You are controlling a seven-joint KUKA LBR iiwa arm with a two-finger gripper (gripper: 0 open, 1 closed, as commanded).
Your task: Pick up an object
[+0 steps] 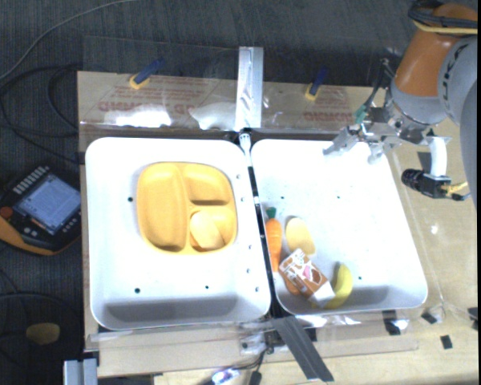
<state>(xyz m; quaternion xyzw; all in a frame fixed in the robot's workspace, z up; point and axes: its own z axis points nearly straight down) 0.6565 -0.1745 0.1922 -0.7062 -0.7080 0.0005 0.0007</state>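
Left bin (104,215) has a yellow tray (184,205). Right bin (385,215) holds the pickables, bunched at near-left corner: carrot (273,243), small carton (302,272), banana (342,284). My hand (354,143) is open, gripping nothing, over the far edge. Best bet: drop straight onto the banana, it's least crowded. Worktop's wood w/ plastic sheet; dark carpet, cables, a pendant (34,208) on the floor.

Both white bins (337,191) looking smooth matt plastic; yellow tray (164,207) showing smooth plastic sheen; desk (417,215) looking pale wood; floor (32,70) showing dark rough carpet; far clear sheet (176,95) glinting glossy.
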